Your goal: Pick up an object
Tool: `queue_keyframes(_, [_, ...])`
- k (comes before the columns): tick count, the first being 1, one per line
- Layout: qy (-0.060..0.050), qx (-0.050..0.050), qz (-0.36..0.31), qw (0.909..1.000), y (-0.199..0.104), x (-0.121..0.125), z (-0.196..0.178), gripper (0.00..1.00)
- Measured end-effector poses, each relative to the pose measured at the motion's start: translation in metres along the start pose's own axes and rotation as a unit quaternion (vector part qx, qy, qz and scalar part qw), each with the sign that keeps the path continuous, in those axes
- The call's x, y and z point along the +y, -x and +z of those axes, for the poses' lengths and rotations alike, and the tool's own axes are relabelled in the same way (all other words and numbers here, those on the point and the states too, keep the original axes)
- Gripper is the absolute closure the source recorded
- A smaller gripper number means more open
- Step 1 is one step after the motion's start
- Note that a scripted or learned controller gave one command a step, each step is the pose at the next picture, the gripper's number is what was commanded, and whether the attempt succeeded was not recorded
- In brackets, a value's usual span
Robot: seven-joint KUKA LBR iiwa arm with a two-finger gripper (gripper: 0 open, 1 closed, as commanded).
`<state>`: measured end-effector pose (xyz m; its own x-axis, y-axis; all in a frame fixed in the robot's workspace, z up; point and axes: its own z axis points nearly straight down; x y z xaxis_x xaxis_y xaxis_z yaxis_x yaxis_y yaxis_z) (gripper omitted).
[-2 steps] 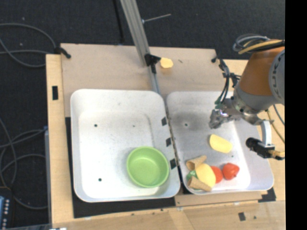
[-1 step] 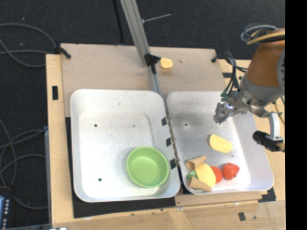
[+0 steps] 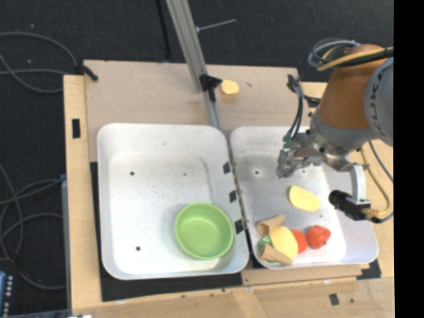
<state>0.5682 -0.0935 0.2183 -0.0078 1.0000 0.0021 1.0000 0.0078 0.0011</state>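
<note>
My gripper (image 3: 286, 167) hangs over the middle of the right bin (image 3: 255, 152), below the orange wrist band. A pale yellow piece (image 3: 304, 198) lies just below and to the right of it, apart from the fingers. Further down, at the bin's front edge, sit a yellow fruit (image 3: 283, 241), a red tomato-like piece (image 3: 318, 236), an orange-red piece (image 3: 299, 241) and two cone-shaped pieces (image 3: 271, 226). Nothing shows between the fingers.
A green bowl (image 3: 203, 230) sits in the front of the left bin (image 3: 132, 151). A small yellow object (image 3: 230, 87) lies on the bench behind the bins, beside a slanted metal pole (image 3: 189, 38). Cables run along the arm at the right.
</note>
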Motion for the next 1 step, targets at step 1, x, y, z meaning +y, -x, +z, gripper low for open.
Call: queue_keyframes(1, [0.000, 0.000, 0.000, 1.0000, -0.0472, -0.0025, -0.0051, 1.00])
